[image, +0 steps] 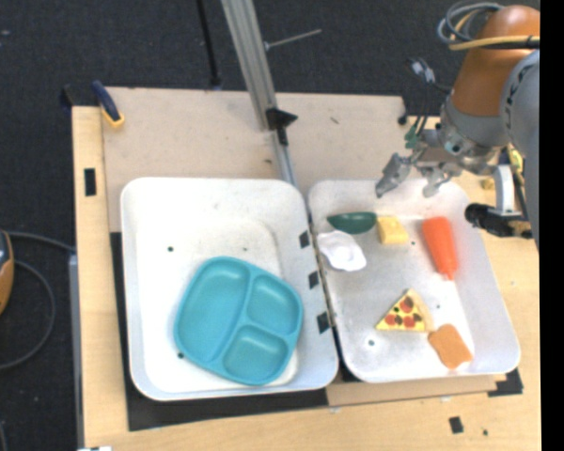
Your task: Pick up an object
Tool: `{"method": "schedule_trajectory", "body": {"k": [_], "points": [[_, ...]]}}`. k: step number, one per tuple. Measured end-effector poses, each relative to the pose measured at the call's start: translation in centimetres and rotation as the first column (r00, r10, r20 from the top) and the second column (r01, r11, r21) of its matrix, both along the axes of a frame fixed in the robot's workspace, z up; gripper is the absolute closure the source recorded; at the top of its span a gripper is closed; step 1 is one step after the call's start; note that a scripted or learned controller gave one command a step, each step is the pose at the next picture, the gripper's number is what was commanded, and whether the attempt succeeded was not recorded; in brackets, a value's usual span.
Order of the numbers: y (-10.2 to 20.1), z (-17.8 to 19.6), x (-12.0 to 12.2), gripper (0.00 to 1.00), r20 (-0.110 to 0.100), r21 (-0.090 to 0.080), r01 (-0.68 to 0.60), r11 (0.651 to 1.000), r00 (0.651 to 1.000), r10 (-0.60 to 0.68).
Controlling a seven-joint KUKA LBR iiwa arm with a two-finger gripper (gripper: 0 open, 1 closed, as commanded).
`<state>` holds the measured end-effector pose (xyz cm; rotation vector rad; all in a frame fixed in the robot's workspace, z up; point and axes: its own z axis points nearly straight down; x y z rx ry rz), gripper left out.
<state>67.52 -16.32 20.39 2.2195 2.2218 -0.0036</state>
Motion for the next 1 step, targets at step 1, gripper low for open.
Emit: {"method": "schedule_trajectory", "body": {"k": [1], "points": [[-0.85,-4.51,0.10,0.00,-0.001,0.000,0.001,1.000,1.000,-0.001]]}}
